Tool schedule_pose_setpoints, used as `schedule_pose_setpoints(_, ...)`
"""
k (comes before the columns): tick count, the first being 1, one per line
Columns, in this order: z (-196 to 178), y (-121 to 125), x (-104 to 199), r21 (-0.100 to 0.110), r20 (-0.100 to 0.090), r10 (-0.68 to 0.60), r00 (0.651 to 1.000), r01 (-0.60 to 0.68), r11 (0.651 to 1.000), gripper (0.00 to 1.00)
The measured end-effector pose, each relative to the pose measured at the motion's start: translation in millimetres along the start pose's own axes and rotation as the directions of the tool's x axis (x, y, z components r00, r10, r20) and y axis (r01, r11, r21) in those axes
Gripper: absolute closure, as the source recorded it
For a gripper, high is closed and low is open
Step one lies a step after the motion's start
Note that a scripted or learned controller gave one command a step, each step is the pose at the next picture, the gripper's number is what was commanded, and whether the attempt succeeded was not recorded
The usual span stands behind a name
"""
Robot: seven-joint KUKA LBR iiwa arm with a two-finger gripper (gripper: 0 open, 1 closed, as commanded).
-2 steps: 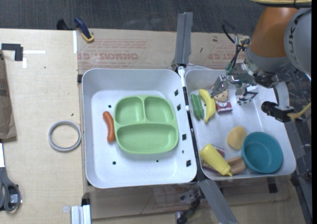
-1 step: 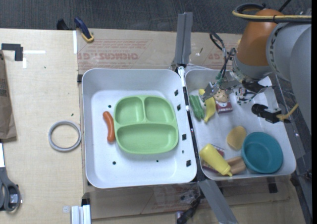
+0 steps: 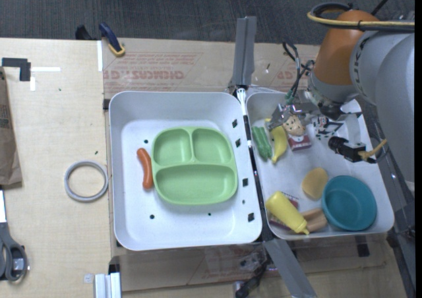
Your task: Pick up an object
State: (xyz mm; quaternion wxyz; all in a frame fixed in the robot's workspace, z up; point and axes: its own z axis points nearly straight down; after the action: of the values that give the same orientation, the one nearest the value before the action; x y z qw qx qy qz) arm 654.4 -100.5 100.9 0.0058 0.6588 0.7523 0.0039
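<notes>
My gripper point(image 3: 289, 116) hangs low over the back of the right bin point(image 3: 377, 170), reaching in from the right. Just below it lie a yellow banana point(image 3: 279, 146), a green pod-like toy point(image 3: 262, 142) and a small red-and-white box point(image 3: 299, 138). The gripper's tip sits right at the banana's upper end and the box's top; whether it touches either is unclear. Further forward in that bin are a tan disc point(image 3: 315, 182), a blue bowl point(image 3: 349, 202), a yellow mustard bottle point(image 3: 287, 211) and a brown bun point(image 3: 315, 220).
The left bin point(image 3: 125, 178) holds a green divided plate point(image 3: 194, 165) and an orange sausage point(image 3: 145, 168) beside it. A grey tape ring point(image 3: 86, 180) lies on the bench to the left. A metal post point(image 3: 244, 53) stands behind the divider between the bins.
</notes>
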Motion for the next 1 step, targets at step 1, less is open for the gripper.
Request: schedule_pose_setpoints(1,0.4,7.9,0.0,0.003,0.003,-0.110,0.994,0.110,0.994,0.00)
